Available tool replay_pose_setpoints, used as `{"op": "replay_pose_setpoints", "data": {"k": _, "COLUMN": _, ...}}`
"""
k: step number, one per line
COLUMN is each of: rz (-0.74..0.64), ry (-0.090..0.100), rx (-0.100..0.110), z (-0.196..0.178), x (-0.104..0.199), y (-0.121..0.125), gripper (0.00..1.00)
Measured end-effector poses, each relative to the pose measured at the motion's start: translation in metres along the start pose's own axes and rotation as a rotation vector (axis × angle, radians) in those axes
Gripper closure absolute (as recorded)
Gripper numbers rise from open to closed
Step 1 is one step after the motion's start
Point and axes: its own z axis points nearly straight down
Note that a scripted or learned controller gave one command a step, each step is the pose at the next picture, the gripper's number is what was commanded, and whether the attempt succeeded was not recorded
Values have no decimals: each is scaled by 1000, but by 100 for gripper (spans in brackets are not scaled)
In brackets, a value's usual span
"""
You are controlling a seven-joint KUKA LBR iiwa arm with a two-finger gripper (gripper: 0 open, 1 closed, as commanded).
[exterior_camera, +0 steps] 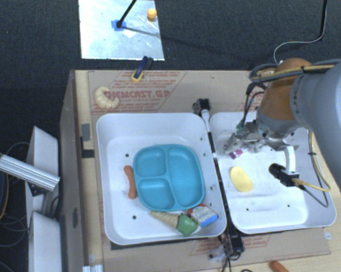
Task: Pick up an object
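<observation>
My gripper (244, 142) hangs low over the back left part of the right bin (285, 218), under the grey arm with its orange band. A small pink and purple object (236, 153) lies just below the gripper's left side, touching it or very close. A yellow lemon-like object (241, 178) lies on the bin floor a little nearer the front, apart from the gripper. Nothing is visibly held.
The left bin (113, 162) holds a blue divided plate (167, 177), an orange sausage (130, 181), a cone (165, 218), a green piece (186, 225) and a small packet (205, 215). A black cable connector (280, 173) hangs over the right bin.
</observation>
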Motion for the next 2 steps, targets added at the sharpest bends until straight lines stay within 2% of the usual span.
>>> {"op": "replay_pose_setpoints", "data": {"k": 1, "rz": 0, "ry": 0, "rx": 0, "z": 0, "x": -21, "y": 30, "gripper": 0}}
{"op": "replay_pose_setpoints", "data": {"k": 2, "rz": -3, "ry": -1, "rx": -3, "z": -11, "x": -20, "y": 31, "gripper": 100}}
